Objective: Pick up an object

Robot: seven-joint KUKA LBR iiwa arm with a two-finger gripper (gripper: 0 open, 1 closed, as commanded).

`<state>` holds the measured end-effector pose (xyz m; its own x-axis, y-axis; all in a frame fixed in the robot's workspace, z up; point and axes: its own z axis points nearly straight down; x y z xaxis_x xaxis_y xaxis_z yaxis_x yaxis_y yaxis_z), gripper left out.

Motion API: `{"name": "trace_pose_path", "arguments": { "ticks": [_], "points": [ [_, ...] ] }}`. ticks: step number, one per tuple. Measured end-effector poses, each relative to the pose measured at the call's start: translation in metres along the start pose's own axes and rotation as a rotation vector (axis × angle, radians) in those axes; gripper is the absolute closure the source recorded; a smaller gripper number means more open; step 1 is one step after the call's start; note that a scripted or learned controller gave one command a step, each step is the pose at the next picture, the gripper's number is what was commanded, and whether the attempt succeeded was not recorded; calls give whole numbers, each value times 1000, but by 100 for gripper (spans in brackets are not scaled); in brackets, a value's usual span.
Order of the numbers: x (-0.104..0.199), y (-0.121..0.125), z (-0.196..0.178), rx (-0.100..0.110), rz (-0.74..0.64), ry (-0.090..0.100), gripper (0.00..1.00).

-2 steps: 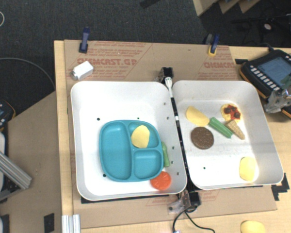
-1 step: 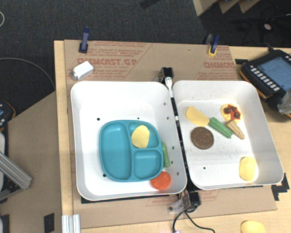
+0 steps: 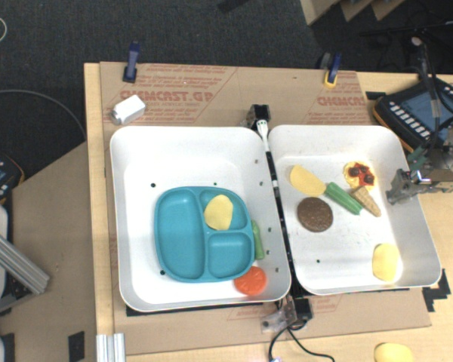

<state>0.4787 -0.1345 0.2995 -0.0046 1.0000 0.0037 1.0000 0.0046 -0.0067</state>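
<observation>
Two white bins sit side by side on the tabletop point(image 3: 174, 96). Left bin point(image 3: 136, 157) holds a teal divided tray point(image 3: 177, 236) with a yellow piece point(image 3: 219, 212) in it, and an orange-red piece point(image 3: 250, 280) just beside it. Right bin point(image 3: 328, 138) holds a yellow slice point(image 3: 307, 180), brown disc point(image 3: 315, 214), green stick point(image 3: 343, 198), pizza slice point(image 3: 362, 183) and yellow lump point(image 3: 386, 262). Claw point(image 3: 402, 188) hangs at the right rim; whether it is spread I cannot tell.

Two smooth, matt white plastic bins point(image 3: 136, 202) sit on brown cardboard point(image 3: 226, 96); the teal tray point(image 3: 177, 236) looks like smooth plastic.
</observation>
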Motion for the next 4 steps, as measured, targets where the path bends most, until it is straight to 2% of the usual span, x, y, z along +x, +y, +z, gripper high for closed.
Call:
{"name": "trace_pose_path", "arguments": {
  "ticks": [1,2,3,4],
  "points": [
    [112,1,29,-2,-8,1,100],
    [30,-2,146,5,14,-5,100],
    [-19,1,218,-3,10,-3,100],
    [54,4,109,-18,-4,-2,100]
  ]
}}
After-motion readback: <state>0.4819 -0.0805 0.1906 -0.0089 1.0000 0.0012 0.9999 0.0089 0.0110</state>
